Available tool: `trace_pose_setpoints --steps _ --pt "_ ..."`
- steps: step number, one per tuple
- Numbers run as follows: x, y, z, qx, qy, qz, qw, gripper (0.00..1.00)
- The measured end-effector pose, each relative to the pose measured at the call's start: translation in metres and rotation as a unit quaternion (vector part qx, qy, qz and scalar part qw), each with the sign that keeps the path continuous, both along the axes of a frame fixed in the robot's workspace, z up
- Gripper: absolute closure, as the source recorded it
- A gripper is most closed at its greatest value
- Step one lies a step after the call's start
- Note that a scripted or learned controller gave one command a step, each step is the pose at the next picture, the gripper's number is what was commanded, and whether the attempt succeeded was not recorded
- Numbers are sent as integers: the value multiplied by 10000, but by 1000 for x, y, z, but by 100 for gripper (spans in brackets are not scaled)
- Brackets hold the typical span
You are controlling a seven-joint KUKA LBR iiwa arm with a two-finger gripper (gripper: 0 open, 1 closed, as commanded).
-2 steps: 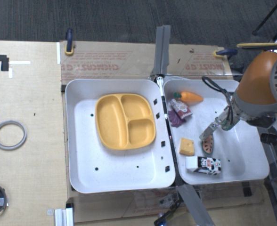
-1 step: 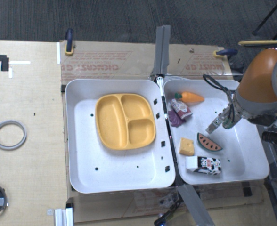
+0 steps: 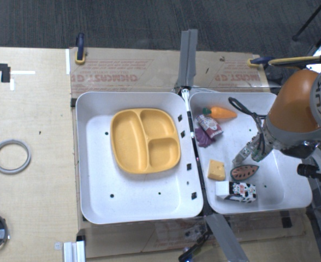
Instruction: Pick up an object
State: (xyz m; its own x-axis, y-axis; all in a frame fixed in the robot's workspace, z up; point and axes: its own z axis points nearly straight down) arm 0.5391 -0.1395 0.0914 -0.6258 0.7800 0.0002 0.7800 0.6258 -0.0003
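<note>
The gripper (image 3: 247, 158) hangs low in the right bin (image 3: 291, 198), just above the brown oval piece (image 3: 244, 172); whether it is released or clenched I cannot tell. Near it lie a yellow cheese wedge (image 3: 217, 170) to the left, a black-and-white cow-print carton (image 3: 238, 191) at the near side, and a carrot (image 3: 221, 113) and purple packet (image 3: 208, 129) farther off. The left bin (image 3: 95, 201) holds a yellow divided plate (image 3: 145, 141), and a grey tape ring (image 3: 9, 156) lies on the table (image 3: 35, 212)

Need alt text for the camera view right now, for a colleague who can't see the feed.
Overhead view of two white bins: the gripper hovers low in the right bin, just above a brown oval piece, with a carrot, cheese wedge, purple packet and cow-print box around it. The left bin holds a yellow divided plate.
</note>
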Motion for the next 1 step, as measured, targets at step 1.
trace_pose_setpoints --steps 1 --pt "-18 7 75 -5 -8 23 10000 100"
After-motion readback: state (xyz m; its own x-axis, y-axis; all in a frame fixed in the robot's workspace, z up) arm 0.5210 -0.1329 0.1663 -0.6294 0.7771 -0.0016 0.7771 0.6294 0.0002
